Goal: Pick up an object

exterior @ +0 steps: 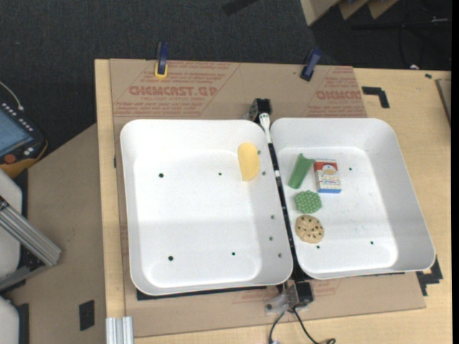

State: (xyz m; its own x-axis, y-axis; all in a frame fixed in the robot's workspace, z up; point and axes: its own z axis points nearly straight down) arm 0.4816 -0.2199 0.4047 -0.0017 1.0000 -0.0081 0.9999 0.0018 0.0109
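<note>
Bench [215, 84]: brown board top, two shallow white bins side by side.

Right bin [401, 192], contents, all grouped toward its left wall, listed near to far:
- Cookie [309, 228], round, tan with dark specks; lies flat, nearest the bin's near edge of the four items.
- Green round piece [308, 202], dotted surface; just beyond the cookie, close to or touching it, cannot tell which.
- Small box [328, 177], white with red and blue print; lies flat, to the right of the green pieces and just beside them.
- Green strip [300, 170], long and narrow; tilted, its far end leaning right, near the left wall.

Left bin [179, 264], contents:
- Yellow piece [248, 161], oblong, pale; lies near the bin's right wall toward the far right corner.

Board, far edge: yellow-and-blue clamp [161, 61] toward the left; blue clamp [311, 63] toward the right.

Arm, gripper and fingers: not in the frame; finger state and the items' position relative to them cannot be told.
</note>
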